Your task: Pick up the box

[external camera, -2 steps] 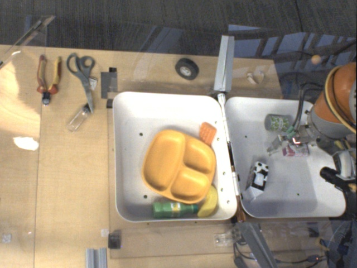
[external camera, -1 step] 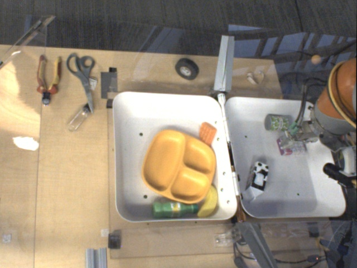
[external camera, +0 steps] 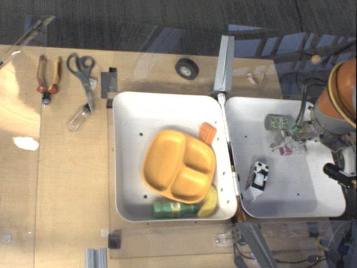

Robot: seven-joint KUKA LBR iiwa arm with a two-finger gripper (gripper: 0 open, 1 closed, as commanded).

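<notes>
The pincer [external camera: 299, 133] hangs over the right bin [external camera: 312, 202], near its upper right. Whether it is spread or pressed together cannot be told. The black-and-white box [external camera: 258, 175] lies on that bin's floor, below and left of the pincer and apart from it. A grey-green can [external camera: 276, 121] sits just left of the pincer. Well to its left, in the left bin [external camera: 131, 149], rest a yellow tray [external camera: 179, 165], an orange block [external camera: 207, 132] and a green bottle [external camera: 174, 209].
</notes>
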